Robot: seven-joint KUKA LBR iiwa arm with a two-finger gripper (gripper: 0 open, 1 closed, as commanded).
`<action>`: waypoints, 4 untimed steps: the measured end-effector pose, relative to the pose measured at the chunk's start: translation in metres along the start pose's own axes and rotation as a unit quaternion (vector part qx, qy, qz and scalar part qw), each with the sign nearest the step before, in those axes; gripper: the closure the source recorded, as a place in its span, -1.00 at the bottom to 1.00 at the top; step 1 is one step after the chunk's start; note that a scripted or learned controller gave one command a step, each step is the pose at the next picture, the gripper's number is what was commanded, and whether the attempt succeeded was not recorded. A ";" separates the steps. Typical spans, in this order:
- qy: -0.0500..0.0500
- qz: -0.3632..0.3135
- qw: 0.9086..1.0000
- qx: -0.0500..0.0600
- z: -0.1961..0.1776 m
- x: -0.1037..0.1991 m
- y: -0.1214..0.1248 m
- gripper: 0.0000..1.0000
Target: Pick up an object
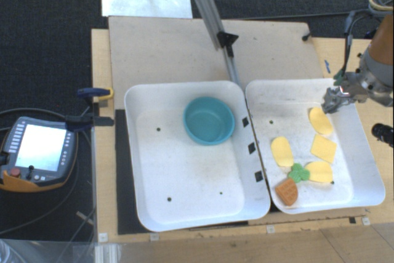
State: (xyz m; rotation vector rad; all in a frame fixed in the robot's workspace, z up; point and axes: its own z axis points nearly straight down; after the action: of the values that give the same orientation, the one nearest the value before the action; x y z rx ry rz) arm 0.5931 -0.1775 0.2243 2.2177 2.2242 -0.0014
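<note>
the gripper (pixel 333 99) hangs at the right edge of the frame, over the top of the right bin (pixel 363 191); whether it is open or closed cannot be told. just below it lies a yellow oval piece (pixel 321 121). more yellow pieces, a green piece (pixel 299 173) and an orange piece (pixel 286 192) sit lower down. a teal bowl (pixel 209 120) sits in the left bin (pixel 154 194).

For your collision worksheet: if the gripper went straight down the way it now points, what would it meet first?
Probably the oval yellow plastic piece just below the gripper in the right white bin, though depth is unclear from this slant.
</note>
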 end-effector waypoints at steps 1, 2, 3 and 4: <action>0.001 -0.002 1.000 0.002 0.011 0.049 0.004 1.00; 0.001 -0.002 1.000 0.002 0.001 0.101 0.012 1.00; 0.001 -0.002 1.000 0.002 0.006 0.164 0.016 1.00; 0.000 -0.002 1.000 0.002 -0.004 0.218 0.024 1.00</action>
State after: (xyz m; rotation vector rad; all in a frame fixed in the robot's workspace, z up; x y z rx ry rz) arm 0.6166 0.0402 0.2283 2.2156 2.2303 -0.0042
